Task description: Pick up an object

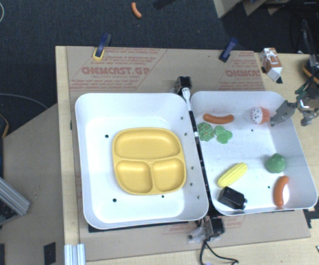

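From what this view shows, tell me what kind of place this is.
Probably a robot lab test bench, not a kitchen: two white bins clamped to a board, toy food such as a plastic corn cob and sausage, and a robot claw reaching in.

A yellow three-compartment plastic tray [148, 160] sits in the left white bin [88, 148]. In the right white bin [300, 148], a long orange sausage [218, 117] lies at the back, green leafy pieces [214, 133] just before it; a yellow corn cob [232, 174] lies nearer the front, a black block [232, 197] before it, a green ball [276, 162] to its right.
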Motion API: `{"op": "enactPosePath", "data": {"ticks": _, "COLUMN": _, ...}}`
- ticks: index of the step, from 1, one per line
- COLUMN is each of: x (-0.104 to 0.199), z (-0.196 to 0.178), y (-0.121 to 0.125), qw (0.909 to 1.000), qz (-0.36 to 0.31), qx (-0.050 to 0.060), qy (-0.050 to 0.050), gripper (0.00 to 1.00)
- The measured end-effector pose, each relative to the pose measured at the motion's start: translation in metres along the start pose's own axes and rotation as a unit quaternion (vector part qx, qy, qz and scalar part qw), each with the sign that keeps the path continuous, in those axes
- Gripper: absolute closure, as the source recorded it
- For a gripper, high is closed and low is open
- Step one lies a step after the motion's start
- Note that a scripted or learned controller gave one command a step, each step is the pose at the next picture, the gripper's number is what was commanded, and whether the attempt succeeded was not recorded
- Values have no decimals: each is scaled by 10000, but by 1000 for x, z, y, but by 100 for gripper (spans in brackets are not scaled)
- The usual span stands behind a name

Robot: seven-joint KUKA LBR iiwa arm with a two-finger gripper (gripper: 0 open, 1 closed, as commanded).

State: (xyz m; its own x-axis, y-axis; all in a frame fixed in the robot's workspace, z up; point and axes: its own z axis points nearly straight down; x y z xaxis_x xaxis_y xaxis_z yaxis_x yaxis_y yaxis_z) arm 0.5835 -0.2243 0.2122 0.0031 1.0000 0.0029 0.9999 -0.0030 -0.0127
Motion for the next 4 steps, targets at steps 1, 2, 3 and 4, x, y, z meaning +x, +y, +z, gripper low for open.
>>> {"op": "enactPosePath", "data": {"ticks": 1, "x": 0, "z": -8, "y": 3, "qw": 10000, "qz": -17, "qx": -69, "qy": -19, "gripper": 0}}
{"op": "enactPosePath", "data": {"ticks": 2, "x": 6, "z": 55, "y": 6, "qw": 10000, "qz": -22, "qx": -30, "qy": -1, "gripper": 0}}
{"op": "enactPosePath", "data": {"ticks": 3, "x": 8, "z": 103, "y": 14, "qw": 10000, "qz": -28, "qx": -35, "qy": -3, "gripper": 0}}
{"op": "enactPosePath", "data": {"ticks": 4, "x": 12, "z": 128, "y": 16, "qw": 10000, "qz": -33, "qx": -50, "qy": 15, "gripper": 0}}
